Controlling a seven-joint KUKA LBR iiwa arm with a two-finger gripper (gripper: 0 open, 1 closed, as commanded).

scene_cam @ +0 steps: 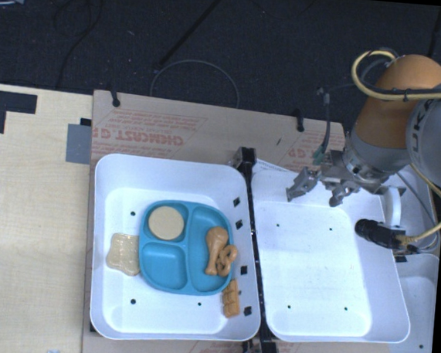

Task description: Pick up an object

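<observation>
My gripper (pixel 319 190) hangs over the back edge of the right bin (pixel 322 329), its two fingers spread apart with nothing between them. In the left bin (pixel 119 181) lies a blue divided plate (pixel 171 272). A round tan cookie (pixel 165 222) rests in the plate's upper left section and a tan drumstick with a pretzel (pixel 219 252) in its right section. A pale toast-like piece (pixel 124 253) lies against the plate's left rim. A small brown piece (pixel 230 298) sits off the plate's lower right corner.
A black divider (pixel 250 237) runs between the two bins. Cardboard (pixel 178 133) lies under both bins. A black handle-like part (pixel 378 232) juts over the right bin's right rim. Cables hang behind the arm.
</observation>
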